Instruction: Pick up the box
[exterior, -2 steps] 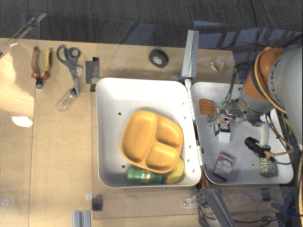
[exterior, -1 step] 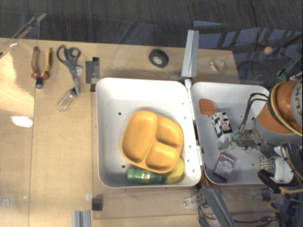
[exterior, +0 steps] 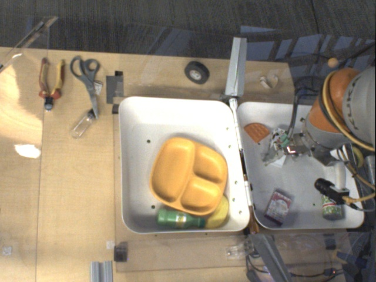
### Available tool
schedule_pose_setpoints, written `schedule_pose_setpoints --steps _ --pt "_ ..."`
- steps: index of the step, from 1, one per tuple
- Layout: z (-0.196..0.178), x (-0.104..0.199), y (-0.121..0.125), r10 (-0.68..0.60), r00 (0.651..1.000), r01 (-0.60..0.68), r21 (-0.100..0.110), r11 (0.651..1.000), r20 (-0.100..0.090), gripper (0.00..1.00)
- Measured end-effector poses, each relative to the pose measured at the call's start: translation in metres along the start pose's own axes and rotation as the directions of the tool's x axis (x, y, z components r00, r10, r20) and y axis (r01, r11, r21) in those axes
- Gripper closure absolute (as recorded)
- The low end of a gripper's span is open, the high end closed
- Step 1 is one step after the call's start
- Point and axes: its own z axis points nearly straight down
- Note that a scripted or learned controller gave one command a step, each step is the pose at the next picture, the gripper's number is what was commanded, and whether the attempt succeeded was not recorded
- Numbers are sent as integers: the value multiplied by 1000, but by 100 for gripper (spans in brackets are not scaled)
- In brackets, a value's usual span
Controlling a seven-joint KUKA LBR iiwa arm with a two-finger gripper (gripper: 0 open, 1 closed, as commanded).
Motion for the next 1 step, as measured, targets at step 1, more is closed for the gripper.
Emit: schedule_pose_setpoints --steps 1 --pt "1 17 33 -128 992 128 1 992 0 0"
